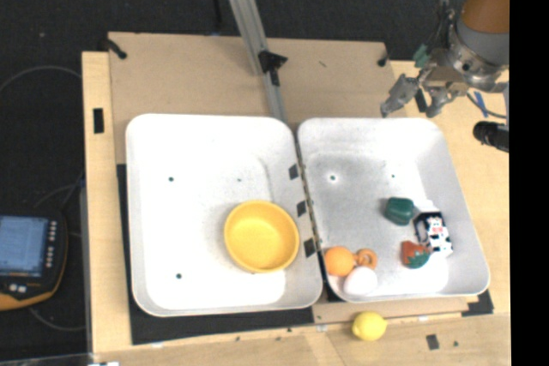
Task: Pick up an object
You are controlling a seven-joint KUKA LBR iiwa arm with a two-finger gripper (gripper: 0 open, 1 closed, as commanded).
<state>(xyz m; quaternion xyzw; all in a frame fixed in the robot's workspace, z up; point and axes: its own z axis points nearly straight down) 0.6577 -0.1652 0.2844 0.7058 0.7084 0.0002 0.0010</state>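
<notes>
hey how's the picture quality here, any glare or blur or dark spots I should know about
Camera view: the white bins look bright and nearly washed out, with soft grey shading in the right bin's middle; the floor around the bench is almost black; the gripper looks slightly soft; the yellow bowl and small objects read clearly.

Even, fairly bright light falls from overhead, and both white bins [214,150] nearly wash out, their rims glaring against the tan surface [189,73]. The yellow bowl [261,236] casts only a thin soft shadow at its lower edge. Beyond the surface the floor goes almost black. The whole view is a little soft and grainy, fine detail smeared, most on the small things right of the bowl.
</notes>
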